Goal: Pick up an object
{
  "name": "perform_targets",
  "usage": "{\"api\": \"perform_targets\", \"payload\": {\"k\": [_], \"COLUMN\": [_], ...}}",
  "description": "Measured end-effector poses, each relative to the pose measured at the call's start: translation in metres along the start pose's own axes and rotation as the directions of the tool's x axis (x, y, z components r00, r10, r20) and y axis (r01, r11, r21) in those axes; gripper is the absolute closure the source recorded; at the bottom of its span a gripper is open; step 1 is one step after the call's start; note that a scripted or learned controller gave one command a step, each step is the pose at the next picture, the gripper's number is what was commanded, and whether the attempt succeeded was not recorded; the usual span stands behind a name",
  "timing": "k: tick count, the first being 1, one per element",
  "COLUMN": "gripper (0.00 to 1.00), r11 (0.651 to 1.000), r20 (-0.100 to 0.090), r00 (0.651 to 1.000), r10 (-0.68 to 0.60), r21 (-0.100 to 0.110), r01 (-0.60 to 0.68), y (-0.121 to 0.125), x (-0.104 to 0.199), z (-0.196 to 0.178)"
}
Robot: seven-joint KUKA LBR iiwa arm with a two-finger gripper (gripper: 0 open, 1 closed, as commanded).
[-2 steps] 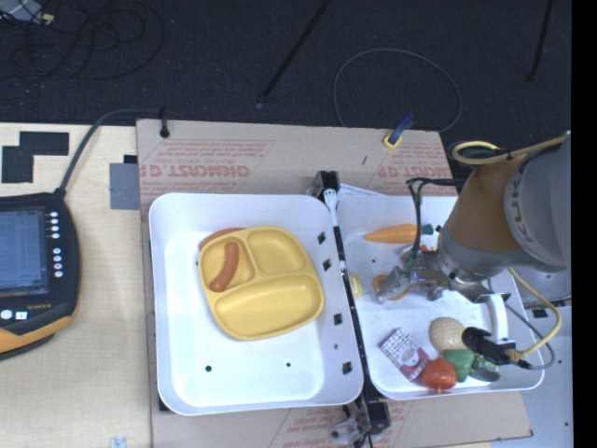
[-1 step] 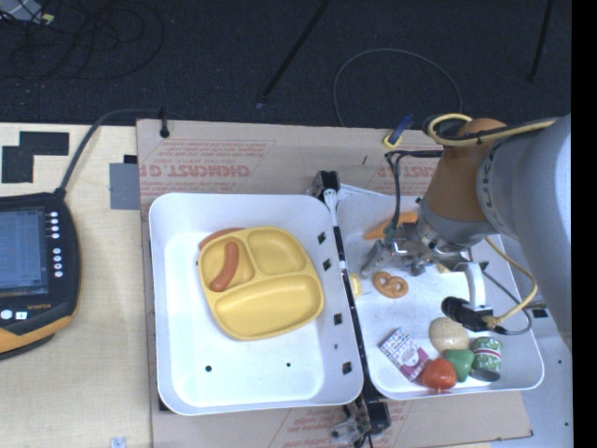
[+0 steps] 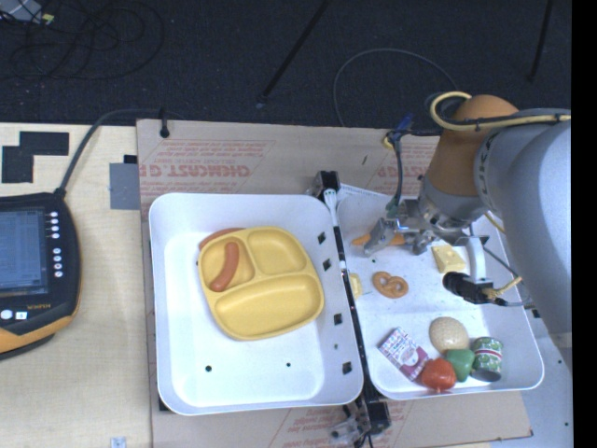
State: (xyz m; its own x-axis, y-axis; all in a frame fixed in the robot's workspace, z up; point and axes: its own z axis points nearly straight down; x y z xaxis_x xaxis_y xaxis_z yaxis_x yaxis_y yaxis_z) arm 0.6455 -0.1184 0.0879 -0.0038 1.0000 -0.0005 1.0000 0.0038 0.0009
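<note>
Down front, a tomato (image 3: 438,373) sits in the right bin (image 3: 522,367). Higher up, the gripper (image 3: 399,236) hangs over the bin floor near a pretzel (image 3: 390,285).

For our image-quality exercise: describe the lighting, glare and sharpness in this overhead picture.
Camera view: even, soft lighting; left white bin bright but not blown out; yellow plate casts faint shadow; arm close to the lens and soft-edged; floor behind dark; small items like the pretzel slightly blurry.

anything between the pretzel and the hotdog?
Camera view: the yellow tray's far compartments, then the bins' meeting walls, lie between pretzel and hotdog.
</note>
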Motion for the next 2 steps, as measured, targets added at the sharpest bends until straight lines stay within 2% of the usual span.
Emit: {"api": "perform_targets", "payload": {"k": [2], "gripper": [0.00], "r11": [1.000], "r20": [0.000], "r00": [1.000], "r10": [-0.003], "r21": [0.004], "r01": [0.003], "y": [-0.0019], "x": [0.0024], "z": [0.0006]}}
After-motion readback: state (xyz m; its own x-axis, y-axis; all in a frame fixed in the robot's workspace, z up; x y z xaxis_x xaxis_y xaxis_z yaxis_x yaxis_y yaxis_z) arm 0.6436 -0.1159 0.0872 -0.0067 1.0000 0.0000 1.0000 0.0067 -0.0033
